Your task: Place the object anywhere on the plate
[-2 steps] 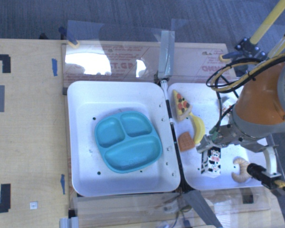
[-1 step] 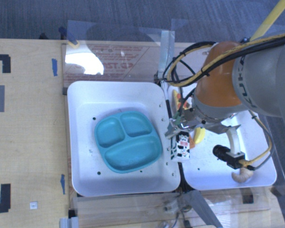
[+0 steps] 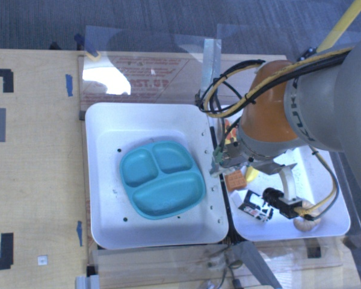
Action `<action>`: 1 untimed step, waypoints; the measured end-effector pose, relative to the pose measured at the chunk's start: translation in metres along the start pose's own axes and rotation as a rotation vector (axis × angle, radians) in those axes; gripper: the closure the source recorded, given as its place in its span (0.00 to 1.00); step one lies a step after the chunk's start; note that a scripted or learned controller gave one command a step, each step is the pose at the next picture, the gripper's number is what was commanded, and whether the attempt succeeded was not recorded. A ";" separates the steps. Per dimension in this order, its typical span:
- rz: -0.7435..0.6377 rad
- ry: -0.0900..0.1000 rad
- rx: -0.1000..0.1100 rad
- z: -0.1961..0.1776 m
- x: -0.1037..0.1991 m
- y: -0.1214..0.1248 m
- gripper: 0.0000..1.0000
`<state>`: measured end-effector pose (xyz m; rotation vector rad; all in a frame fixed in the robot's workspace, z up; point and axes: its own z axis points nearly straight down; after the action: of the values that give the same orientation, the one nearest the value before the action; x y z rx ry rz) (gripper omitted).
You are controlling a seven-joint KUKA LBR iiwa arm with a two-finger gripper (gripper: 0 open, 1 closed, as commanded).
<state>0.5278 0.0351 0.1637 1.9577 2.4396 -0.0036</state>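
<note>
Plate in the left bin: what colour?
Light blue plate, three compartments, seen in the camera view.

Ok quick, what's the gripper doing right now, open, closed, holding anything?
Gripper: cannot be told; it hangs over the right bin, beside the small orange block.

Faint red printing runs across the clear plastic sheet (image 3: 145, 77) beyond the left bin, too washed out by glare to read. Part of dark lettering shows on the grey arm (image 3: 325, 101), cut off and illegible.
</note>
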 end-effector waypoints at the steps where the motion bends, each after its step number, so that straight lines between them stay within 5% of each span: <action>1: 0.004 0.011 0.012 0.007 0.040 -0.005 1.00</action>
<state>0.5139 0.0726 0.1566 1.9727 2.4484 -0.0073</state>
